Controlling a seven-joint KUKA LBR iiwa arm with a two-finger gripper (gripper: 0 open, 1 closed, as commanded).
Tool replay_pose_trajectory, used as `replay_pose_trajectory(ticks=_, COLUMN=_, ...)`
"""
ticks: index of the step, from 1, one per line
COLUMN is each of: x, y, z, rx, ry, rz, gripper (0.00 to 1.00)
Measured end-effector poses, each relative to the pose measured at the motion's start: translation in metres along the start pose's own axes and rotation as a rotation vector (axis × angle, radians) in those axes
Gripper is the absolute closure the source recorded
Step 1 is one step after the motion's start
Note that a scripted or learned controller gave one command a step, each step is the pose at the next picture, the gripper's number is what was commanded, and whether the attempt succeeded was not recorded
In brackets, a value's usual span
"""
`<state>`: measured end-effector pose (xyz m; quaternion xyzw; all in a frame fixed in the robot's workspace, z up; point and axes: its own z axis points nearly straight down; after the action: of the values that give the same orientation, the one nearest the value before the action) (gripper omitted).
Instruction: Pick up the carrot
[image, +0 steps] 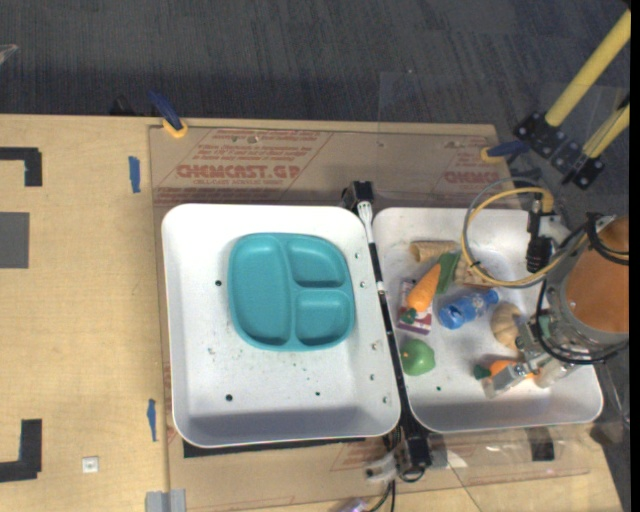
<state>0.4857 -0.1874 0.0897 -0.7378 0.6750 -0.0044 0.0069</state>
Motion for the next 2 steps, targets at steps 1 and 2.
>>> replay_pose_trajectory(ticks=1, x=0.000, y=-0.040, z=0.001, rx=-0.004, ry=0.002, rz=0.258, gripper=0.00)
replay_pose_trajectory(ticks=2, x=0.006, y=-0.025, z=0.000, rx=0.000, ry=-0.002, rz=0.127, gripper=0.00)
